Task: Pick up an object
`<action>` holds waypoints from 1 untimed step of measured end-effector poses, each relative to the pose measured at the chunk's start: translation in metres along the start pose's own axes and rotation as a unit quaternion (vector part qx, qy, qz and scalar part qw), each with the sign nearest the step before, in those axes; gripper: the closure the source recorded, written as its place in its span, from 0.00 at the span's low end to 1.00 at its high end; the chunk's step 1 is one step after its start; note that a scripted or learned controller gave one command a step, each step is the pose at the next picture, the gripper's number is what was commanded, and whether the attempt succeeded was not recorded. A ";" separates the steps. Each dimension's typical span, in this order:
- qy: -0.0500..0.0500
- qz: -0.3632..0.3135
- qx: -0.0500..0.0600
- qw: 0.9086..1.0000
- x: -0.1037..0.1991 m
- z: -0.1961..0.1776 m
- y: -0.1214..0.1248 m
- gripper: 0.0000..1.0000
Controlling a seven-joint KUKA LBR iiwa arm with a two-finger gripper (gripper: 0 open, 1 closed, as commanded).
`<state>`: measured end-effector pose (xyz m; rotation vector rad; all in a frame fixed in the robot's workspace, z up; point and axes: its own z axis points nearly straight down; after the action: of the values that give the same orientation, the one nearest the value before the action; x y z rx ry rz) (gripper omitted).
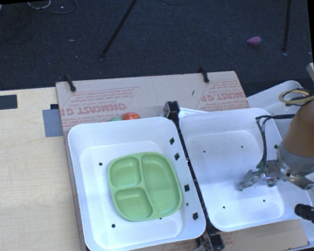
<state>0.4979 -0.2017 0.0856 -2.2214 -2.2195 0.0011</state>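
Green divided plate (145,186) is the only pickable thing I can see in the bins: it lies flat in the middle of the left bin (86,143), three compartments up. Gripper (246,182) sits low over the floor of the right bin (224,123), well apart from the plate, on the far side of the divider (187,172); can't tell how the jaws stand from this angle, and nothing shows between them. To do this well I'd lift clear of the divider, cross left, and pinch the plate's raised rim or an inner rib, since the flat face likely gives no purchase. Something orange-red (130,116) sits behind the left bin, outside it.
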 end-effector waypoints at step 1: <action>0.000 0.001 -0.001 1.000 -0.001 -0.014 0.001 1.00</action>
<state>0.4991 -0.2030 0.0993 -2.2262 -2.2178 -0.0020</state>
